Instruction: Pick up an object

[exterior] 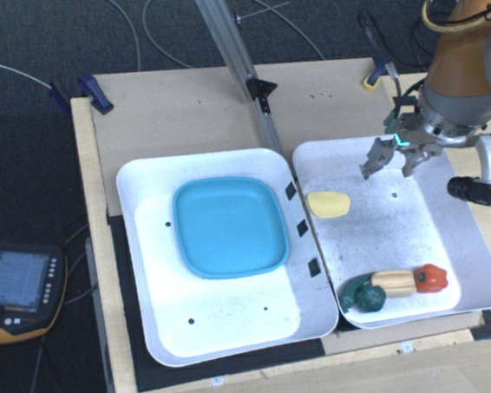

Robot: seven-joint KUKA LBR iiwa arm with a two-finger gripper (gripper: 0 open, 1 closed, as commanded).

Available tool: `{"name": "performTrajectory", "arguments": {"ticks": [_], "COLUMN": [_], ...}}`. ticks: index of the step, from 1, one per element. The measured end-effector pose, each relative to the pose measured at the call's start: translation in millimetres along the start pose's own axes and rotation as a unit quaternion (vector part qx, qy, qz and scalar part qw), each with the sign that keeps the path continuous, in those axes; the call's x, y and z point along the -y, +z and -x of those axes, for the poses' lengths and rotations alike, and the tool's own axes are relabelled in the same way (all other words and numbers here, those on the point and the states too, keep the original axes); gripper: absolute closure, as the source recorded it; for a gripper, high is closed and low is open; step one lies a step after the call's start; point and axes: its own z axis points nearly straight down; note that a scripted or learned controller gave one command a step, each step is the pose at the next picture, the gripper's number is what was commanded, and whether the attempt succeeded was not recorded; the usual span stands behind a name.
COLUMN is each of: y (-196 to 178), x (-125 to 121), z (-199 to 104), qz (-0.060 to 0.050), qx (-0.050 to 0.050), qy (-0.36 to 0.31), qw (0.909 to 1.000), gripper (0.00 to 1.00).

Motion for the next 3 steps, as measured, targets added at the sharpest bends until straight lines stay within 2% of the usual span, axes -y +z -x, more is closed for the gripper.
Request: {"name": "performTrajectory", "arguments": {"ticks": [1, 3], "y": [0, 98], "x": [0, -5], "z": [0, -5], "qz": [0.000, -0.002], "qx": [0.000, 0.000], "qy": [0.000, 0.000], "qw": [1.0000, 1.0000], "gripper": [0.00, 0.00]}}
